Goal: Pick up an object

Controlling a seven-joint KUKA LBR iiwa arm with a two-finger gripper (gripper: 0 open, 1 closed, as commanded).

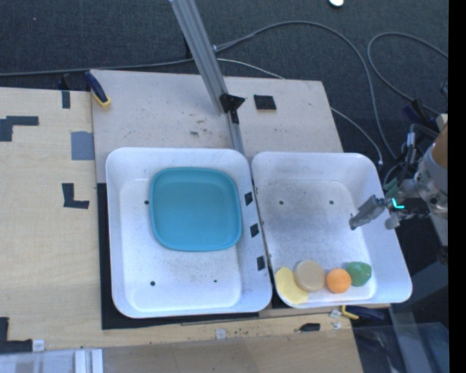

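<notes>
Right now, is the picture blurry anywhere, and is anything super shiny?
In the camera view, the blue plate and the little foods look fairly sharp; the gripper at the right bin's edge is soft and smeary; a bright white glare spot sits at the top edge.

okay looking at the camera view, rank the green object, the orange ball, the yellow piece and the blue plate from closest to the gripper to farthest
From the gripper, over the right bin's right side:
1. Green object, right bin's front right corner.
2. Orange ball, just left of it.
3. Yellow piece, front left corner of that bin.
4. Blue plate, in the left bin.
</notes>
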